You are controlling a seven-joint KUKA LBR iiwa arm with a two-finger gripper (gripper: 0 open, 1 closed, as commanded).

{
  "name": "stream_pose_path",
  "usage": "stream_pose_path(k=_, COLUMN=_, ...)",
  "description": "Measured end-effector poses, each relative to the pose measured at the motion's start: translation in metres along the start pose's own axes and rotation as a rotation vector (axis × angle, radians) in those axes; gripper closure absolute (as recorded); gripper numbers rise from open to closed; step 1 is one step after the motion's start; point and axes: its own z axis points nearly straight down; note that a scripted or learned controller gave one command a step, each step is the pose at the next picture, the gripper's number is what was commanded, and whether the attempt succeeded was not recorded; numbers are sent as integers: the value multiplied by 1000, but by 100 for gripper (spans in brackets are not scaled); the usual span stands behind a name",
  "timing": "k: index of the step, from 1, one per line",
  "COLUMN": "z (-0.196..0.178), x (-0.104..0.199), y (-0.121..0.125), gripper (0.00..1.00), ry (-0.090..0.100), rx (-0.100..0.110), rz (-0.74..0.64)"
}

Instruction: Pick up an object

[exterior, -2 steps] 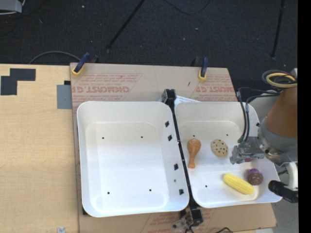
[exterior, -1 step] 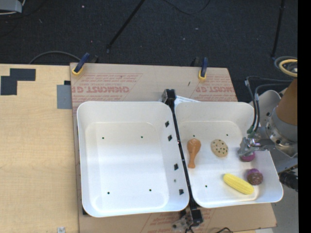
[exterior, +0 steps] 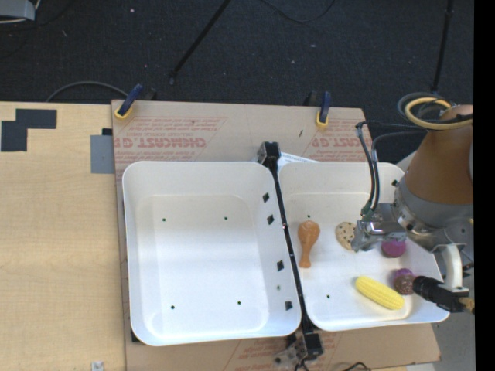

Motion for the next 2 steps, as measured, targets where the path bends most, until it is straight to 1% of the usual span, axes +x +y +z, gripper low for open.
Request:
stream_pose_path(k=1, z=7, x=52, y=0, gripper=100, ry=0, rx=0, rz=0)
stream_pose_path(k=2, z=-5, x=95, y=3, gripper=100, ry=0, rx=-1, rz=1)
